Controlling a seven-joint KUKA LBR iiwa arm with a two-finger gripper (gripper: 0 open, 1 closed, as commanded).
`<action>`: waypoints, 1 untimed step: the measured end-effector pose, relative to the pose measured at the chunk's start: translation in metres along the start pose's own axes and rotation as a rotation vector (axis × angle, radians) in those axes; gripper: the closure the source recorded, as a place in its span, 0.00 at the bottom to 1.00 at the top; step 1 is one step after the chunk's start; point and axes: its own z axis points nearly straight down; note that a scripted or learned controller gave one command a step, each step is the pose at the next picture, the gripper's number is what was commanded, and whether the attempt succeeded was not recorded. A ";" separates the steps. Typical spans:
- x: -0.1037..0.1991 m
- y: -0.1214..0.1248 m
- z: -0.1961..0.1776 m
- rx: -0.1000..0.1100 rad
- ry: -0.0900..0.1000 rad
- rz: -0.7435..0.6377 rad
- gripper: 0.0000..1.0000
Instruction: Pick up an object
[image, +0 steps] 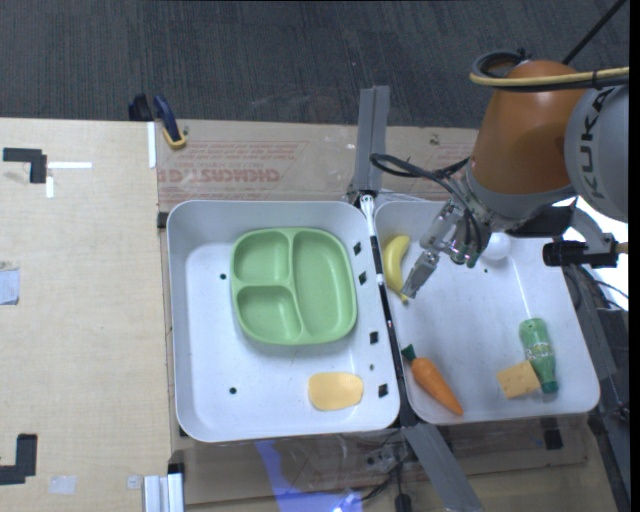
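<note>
On the left we find bare bench surface with black corner markers. Next comes the left bin, which holds a green three-compartment plate lying flat towards its back half, and a yellow-orange oval piece near its front edge, apart from the plate.

Across the divider, in the right bin, we note a banana lying against the left wall near the back. The gripper hangs low just beside it, tilted down and to the left, its fingers reaching the banana's right side. We cannot tell whether the fingers stand apart or closed, nor whether they touch the fruit; nothing is seen held between them.

Further forward, a carrot lies at a slant near the front left corner of that bin. Towards the front right we record a yellow block touching a green bottle, the bottle lying on its side. The arm enters from the right, above the bin's back corner.
</note>
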 end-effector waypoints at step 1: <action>-0.044 -0.014 0.011 0.001 -0.001 0.369 0.00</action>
